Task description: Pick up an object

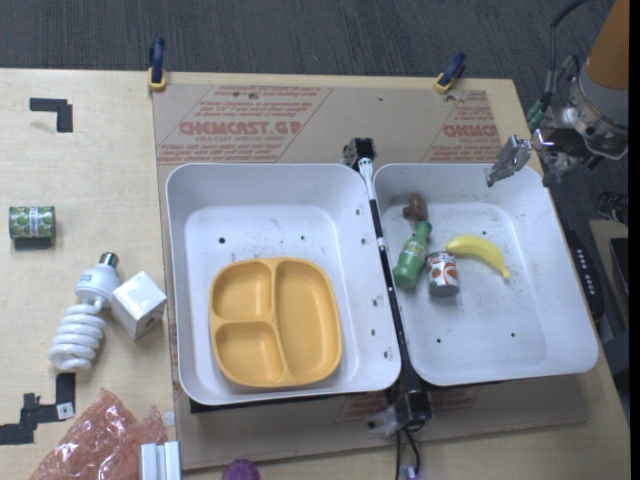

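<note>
The right bin (560, 308) holds a green bottle (411, 255) lying on its side, a small can with an orange label (443, 274), a yellow banana (479, 253) and a small brown object (415, 207) by the far wall. My gripper (527, 158) hangs over the bin's far right corner, above and to the right of the banana. It is open, with nothing between its fingers (505, 164). The arm's orange band (612, 48) rises toward the top right.
A yellow divided plate (275, 320) lies in the left bin (190, 268). On the bench to the left are a light bulb (82, 318), a white cube (138, 304), a green can (31, 224) and a red mesh bag (90, 443). Clamps (156, 64) hold the board's far edge.
</note>
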